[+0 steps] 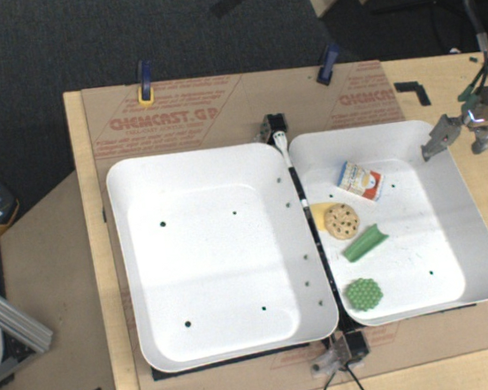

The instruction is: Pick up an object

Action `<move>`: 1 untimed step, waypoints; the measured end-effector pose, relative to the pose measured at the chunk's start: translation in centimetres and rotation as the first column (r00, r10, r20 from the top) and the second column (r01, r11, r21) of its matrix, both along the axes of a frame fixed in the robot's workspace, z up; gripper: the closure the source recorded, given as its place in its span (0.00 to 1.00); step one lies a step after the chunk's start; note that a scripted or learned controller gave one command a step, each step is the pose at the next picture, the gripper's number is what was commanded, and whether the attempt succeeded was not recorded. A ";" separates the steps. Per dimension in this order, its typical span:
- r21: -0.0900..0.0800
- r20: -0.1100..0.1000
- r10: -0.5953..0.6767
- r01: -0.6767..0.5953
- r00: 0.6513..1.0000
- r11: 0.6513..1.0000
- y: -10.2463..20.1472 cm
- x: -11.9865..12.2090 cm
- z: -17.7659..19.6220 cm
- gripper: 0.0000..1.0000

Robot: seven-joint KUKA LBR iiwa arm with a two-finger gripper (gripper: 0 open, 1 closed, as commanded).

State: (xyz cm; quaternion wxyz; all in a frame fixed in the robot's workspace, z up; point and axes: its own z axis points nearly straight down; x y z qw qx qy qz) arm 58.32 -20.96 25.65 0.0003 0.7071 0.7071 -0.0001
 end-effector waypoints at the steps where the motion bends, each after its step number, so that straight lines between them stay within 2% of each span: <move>1: -0.002 0.004 0.000 0.000 1.000 1.000 0.0 0.1 1.1 1.00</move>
